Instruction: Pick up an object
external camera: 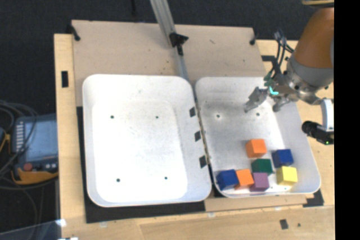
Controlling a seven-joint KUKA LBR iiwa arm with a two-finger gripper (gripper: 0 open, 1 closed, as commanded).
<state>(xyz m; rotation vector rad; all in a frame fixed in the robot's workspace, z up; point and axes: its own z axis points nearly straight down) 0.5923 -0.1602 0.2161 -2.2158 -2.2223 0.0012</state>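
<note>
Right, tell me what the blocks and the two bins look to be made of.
Blocks, such as the orange block and the yellow block: probably foam or painted wood, with flat matte colour, crisp edges and no gloss.
Left bin and right bin: likely moulded plastic, white and smooth with rounded corners and a raised rim, speckled from wear or dirt.

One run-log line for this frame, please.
gripper: above right bin, far end, nothing seen held | blocks: clustered at near end, apart from gripper | left bin: no blocks | pick: not yet done
</note>
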